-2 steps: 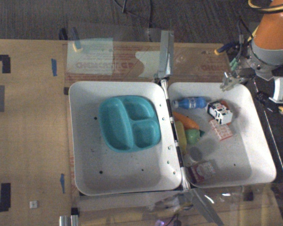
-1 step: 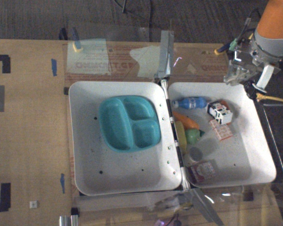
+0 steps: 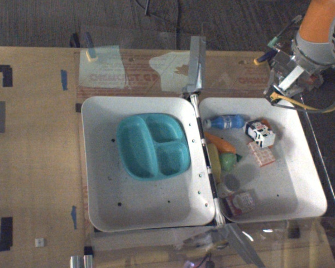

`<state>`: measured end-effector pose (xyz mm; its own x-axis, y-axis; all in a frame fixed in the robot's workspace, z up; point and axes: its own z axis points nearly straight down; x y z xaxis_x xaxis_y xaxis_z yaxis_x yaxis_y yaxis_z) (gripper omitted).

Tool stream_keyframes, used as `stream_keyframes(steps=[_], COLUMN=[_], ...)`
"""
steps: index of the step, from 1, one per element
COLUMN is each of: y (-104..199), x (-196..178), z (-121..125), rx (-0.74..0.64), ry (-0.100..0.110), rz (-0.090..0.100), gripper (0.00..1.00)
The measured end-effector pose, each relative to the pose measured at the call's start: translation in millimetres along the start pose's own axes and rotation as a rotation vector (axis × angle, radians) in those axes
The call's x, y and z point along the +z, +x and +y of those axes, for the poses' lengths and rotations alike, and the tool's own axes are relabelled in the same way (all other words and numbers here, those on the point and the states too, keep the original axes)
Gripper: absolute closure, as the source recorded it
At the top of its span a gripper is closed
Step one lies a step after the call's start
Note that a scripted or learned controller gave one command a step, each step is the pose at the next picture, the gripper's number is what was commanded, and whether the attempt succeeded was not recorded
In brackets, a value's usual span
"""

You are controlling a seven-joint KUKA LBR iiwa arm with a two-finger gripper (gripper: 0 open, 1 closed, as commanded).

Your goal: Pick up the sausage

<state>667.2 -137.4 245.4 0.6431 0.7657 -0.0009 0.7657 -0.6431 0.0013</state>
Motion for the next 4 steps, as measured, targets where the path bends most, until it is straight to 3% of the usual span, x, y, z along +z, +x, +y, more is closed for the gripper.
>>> stream_keyframes(steps=[1,2,3,4], y=[13,15,11,31], x=[-7,-16,-12,-11], z=[-28,-29,-23,-36], rx=[0.472,0.465,0.222,0.674], ry=[0.004,0.005,0.006,0.002], rz=[-0.002,-0.005,-0.003,0.001], gripper=[1.00,1.00,1.00,1.00])
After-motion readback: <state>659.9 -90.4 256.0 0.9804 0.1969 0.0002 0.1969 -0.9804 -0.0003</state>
